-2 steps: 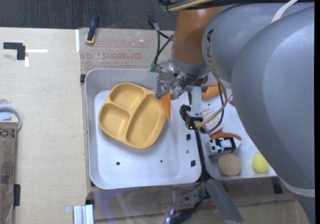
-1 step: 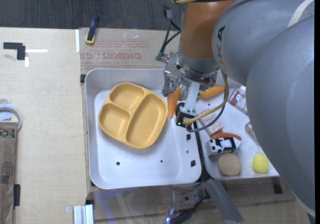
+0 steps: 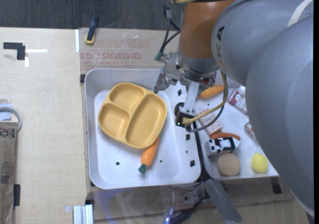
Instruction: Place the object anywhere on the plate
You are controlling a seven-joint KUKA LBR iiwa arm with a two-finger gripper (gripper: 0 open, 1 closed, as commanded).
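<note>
A yellow plate [image 3: 132, 114] with three compartments lies in the left bin [image 3: 99, 168], and nothing rests on it. A toy carrot [image 3: 149, 153] lies on the bin floor, touching the plate's lower right rim with its green tip pointing to the front. My gripper [image 3: 172, 93] hangs over the plate's right edge, near the wall between the two bins, under the orange wrist band. The carrot is well below it in the view, apart from it.
The right bin [image 3: 239, 175] holds another carrot [image 3: 212, 92], a printed packet [image 3: 237, 101], a red pepper [image 3: 225, 136], a black-and-white cow toy [image 3: 222, 145], a brown round piece [image 3: 229, 164] and a lemon [image 3: 259, 163]. The arm covers most of that bin. A cardboard sheet [image 3: 119, 48] lies behind the left bin.
</note>
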